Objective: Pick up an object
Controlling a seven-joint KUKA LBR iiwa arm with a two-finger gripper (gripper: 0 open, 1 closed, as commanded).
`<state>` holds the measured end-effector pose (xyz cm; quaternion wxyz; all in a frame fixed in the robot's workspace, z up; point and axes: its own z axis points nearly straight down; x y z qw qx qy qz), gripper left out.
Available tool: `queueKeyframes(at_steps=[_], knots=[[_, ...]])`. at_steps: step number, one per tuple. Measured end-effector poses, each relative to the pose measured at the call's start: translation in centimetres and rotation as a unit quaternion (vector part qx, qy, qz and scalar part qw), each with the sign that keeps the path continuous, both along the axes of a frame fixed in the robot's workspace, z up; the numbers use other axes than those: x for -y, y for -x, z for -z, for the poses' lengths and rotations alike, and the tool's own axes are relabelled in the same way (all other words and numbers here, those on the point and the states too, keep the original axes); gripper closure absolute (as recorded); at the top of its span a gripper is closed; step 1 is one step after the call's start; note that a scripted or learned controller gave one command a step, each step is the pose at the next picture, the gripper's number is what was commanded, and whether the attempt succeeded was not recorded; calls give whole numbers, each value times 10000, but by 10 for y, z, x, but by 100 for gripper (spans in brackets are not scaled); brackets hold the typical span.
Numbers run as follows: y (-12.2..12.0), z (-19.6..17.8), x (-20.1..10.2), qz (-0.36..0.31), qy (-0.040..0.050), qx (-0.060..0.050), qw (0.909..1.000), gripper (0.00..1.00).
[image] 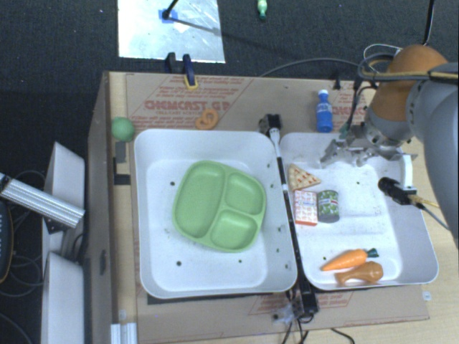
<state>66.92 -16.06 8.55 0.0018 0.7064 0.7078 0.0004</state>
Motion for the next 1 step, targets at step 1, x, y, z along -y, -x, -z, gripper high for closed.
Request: queueKeyframes(at_steps=[1], knots=[[0, 0, 7, 2, 1, 3, 10000, 0]])
